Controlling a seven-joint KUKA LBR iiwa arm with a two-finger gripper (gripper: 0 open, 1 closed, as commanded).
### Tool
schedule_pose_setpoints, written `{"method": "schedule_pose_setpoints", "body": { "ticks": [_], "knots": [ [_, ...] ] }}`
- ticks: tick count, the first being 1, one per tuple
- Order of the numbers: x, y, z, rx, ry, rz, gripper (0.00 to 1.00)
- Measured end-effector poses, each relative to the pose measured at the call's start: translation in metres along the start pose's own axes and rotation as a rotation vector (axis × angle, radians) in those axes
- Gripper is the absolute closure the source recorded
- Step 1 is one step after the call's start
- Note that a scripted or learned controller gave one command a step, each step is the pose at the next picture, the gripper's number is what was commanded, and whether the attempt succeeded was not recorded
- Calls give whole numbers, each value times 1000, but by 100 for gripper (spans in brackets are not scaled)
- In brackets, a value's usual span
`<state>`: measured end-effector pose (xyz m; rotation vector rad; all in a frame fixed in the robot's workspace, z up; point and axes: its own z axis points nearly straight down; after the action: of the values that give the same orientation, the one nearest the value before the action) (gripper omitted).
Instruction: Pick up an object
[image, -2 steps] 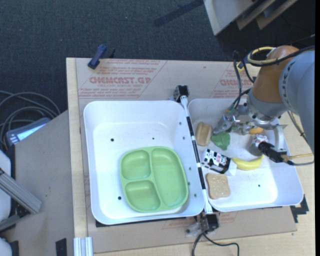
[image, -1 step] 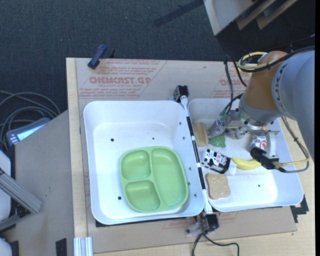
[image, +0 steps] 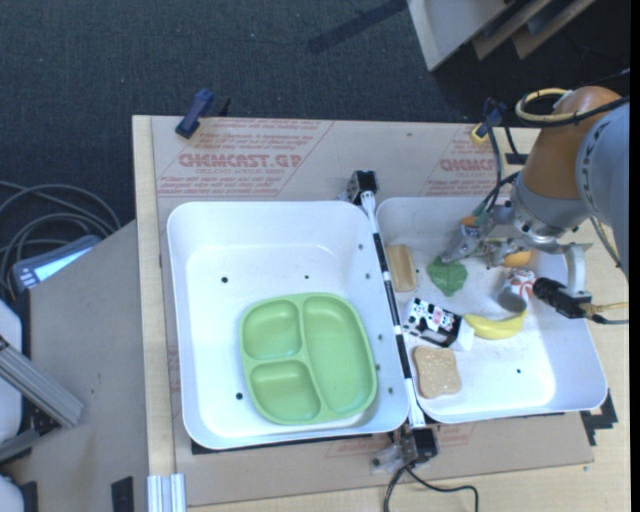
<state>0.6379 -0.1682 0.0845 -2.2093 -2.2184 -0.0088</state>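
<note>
White plastic makes up the two shallow bins sitting side by side on the table (image: 250, 160), a board printed with red lettering. The left bin (image: 200, 240) holds a light green divided tray (image: 308, 357) with three compartments, lying toward the near edge of that bin. The right bin (image: 570, 375) carries the small things: a tan slice of toast (image: 437, 371) near its front left corner, a black-and-white patterned box (image: 433, 320) just behind it, a yellow banana (image: 497, 325) just beside the box to the right, a pale brown wafer-like piece (image: 401, 266) lying along the left wall, a green leafy item (image: 449, 275) toward the middle, and a white and red can-like object (image: 516, 289) with an orange piece (image: 518, 259) behind it. The grey arm (image: 585, 160) with its orange band comes in from the right and bends down over the far part of the right bin. Its gripper (image: 470, 243) hangs just above and behind the green leafy item, close to it, and whether the two touch cannot be told. Whether the jaws stand apart or together cannot be told from this angle, and nothing can be seen clamped between them. A blue clip (image: 194, 113) sits at the far left corner of the table, and grey cables (image: 50, 215) loop on the floor to the left.
</note>
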Motion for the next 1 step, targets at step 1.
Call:
{"method": "schedule_pose_setpoints", "body": {
  "ticks": [1],
  "knots": [
    [31, 20, 4, 35, -11, 16, 0]
  ]
}}
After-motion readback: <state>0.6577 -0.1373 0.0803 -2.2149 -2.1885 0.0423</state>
